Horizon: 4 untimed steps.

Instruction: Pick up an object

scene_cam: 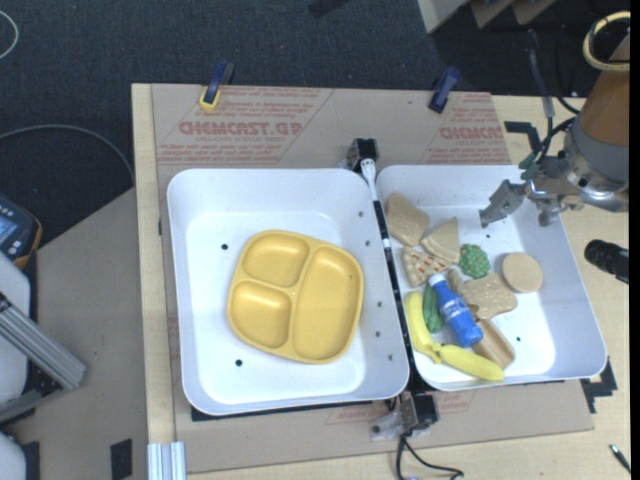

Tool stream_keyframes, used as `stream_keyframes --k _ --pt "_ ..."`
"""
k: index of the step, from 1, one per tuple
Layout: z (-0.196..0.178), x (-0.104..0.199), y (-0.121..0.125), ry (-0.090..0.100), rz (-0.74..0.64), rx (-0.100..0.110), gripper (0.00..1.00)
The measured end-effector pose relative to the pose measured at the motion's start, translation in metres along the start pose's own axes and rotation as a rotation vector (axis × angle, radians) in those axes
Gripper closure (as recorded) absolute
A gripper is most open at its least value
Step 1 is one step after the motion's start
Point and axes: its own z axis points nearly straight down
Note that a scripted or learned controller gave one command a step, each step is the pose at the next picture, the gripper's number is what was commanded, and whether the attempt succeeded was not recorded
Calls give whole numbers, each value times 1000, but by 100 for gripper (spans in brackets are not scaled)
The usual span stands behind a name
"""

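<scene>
Right bin [560, 338]: banana [447, 348] lengthwise, near-far.

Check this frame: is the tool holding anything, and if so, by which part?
Nothing is held. The tool hangs open above the right bin's far corner, with no object between its fingers; the food items lie below it.

Left of centre: yellow divided tray [296, 295] in the left bin [190, 203]; blue clamps [215, 85] at the counter's [300, 128] upper edge.
</scene>
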Motion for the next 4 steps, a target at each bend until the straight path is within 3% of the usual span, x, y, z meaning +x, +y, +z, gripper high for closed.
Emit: stream_keyframes --k 1,2,3,4 --pt "112 40 -94 7 0 20 0" --pt "95 38 -87 0 3 -2 100" --pt "33 91 -99 1 -6 -6 100" --pt "37 189 -99 4 -11 0 100"
